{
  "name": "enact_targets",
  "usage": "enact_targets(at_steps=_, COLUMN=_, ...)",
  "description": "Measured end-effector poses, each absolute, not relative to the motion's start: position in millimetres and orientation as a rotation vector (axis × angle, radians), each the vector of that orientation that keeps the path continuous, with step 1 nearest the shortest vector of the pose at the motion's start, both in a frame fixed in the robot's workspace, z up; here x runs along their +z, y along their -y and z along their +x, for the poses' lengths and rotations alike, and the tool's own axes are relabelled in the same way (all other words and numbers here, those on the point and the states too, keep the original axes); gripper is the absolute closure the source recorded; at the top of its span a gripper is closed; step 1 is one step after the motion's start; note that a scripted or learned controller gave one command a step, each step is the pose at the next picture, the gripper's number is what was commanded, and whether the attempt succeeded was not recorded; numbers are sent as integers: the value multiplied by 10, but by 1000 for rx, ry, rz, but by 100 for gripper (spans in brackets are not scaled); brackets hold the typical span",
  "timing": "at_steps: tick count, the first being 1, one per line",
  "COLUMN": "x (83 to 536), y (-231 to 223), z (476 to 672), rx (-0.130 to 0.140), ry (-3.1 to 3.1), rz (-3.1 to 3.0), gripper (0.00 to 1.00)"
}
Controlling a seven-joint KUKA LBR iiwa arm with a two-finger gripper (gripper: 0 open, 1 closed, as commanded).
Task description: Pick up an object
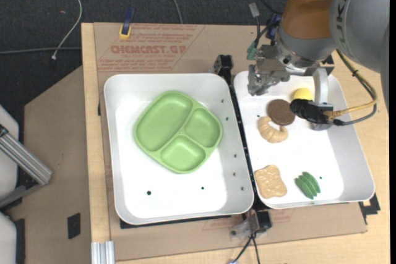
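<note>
We see the hand (265,80) hanging over the far left corner of the right bin (346,151), with a brown disc (281,112) and a tan croissant-like piece (273,130) just nearer us than it. A yellow object (302,94) lies to its right. Farther toward us lie a tan cracker (270,181) and a green leaf (307,184), and the left bin (124,133) holds a green divided plate (178,131).

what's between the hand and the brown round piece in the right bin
Nothing visible. The hand hangs over the right bin's upper left corner, and the brown round piece lies just below and right of it, resting partly on the tan croissant.
</note>
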State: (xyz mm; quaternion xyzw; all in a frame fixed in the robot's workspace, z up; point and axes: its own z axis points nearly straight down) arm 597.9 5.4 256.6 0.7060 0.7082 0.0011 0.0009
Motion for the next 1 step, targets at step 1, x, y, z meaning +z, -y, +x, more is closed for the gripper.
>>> enact_targets(at_steps=1, x=2395, y=-494, z=6220, rx=2, ry=-2223, rz=2218, gripper=100)
